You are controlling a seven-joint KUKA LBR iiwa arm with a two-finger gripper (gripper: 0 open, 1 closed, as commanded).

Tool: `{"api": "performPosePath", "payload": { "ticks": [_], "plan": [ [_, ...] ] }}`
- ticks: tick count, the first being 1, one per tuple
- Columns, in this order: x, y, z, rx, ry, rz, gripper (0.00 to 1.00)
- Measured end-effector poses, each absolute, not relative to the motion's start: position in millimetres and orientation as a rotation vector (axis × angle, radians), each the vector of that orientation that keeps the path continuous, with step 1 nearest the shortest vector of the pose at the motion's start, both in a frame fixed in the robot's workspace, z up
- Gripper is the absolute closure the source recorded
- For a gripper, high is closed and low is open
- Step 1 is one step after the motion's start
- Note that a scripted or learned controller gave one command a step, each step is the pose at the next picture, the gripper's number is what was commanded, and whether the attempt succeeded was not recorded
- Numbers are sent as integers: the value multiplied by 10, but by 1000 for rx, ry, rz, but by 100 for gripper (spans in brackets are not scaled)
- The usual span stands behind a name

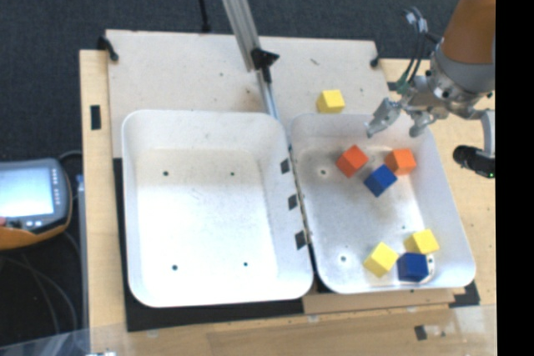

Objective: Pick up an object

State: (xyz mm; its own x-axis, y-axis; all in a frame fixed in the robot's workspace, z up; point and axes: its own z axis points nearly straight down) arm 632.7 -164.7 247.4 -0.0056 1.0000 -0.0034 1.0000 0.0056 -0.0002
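Camera view, claw [400, 121] spread, empty, orange cube [402, 161] just below

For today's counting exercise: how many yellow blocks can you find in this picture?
3. One yellow block lies on the bench beyond the right bin; two lie in that bin's near end, one left of the blue block, one behind it.

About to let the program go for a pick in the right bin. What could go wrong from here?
1. The two orange cubes and the blue cube sit close together; the jaws may knock a neighbour or close on two.
2. The gripper hangs over the right bin's far rim, so a straight descent might clip it.
3. The corner yellow cubes and the second blue cube crowd the wall.
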Motion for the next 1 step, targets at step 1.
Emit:
{"api": "performPosePath", "payload": {
  "ticks": [1],
  "plan": [
    [6231, -1382, 1271, 2216, 2225, 2, 0]
  ]
}}
